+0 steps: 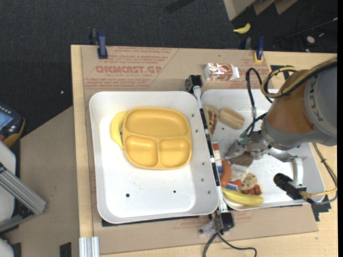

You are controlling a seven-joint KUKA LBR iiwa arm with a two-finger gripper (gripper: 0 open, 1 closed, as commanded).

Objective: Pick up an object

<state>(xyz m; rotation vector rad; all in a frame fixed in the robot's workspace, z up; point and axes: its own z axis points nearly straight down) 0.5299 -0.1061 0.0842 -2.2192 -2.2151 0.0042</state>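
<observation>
Gripper (239, 153) low in right bin (316, 167), among clutter beside the dividing rim; finger spread cannot be told. Banana (244, 198) at that bin's near edge, wooden cylinder (232, 118) toward far end. Yellow divided tray (157, 137) in left bin (107, 186).

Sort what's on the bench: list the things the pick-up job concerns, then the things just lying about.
Job in hand:
- gripper, low in the right bin
- banana
- tan cylinder
- snack packets

Lying about:
- yellow divided tray in the left bin
- small carton on the bench behind the bins
- blue clamps
</observation>
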